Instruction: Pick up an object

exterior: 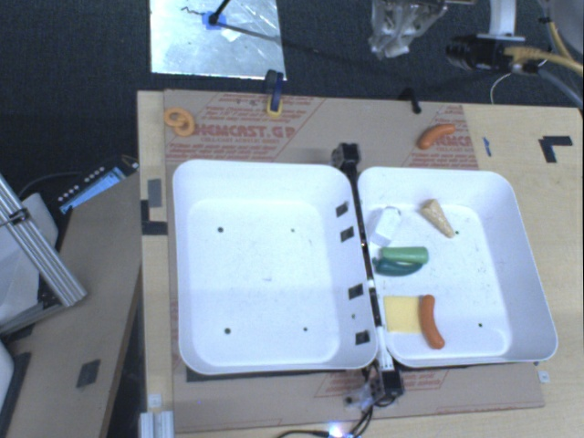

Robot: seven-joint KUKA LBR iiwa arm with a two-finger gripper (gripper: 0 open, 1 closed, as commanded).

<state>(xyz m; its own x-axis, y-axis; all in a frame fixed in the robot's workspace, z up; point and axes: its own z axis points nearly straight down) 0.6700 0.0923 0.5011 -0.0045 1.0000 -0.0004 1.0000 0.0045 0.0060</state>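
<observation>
In the right white bin (525,245), near its left wall, lie a green curved pepper-like piece (402,259), a pale cone-shaped piece (437,216), a flat yellow square (402,314) and an orange sausage-shaped piece (432,322). The sausage lies just beside the square; you would do best to take the cone, which lies apart. The gripper (394,27) hangs above the dark floor beyond the bench; its opening cannot be told. Left white bin (192,272) alongside; a second orange sausage (436,136) and an orange ring (180,121) sit on the cardboard (301,126)
</observation>
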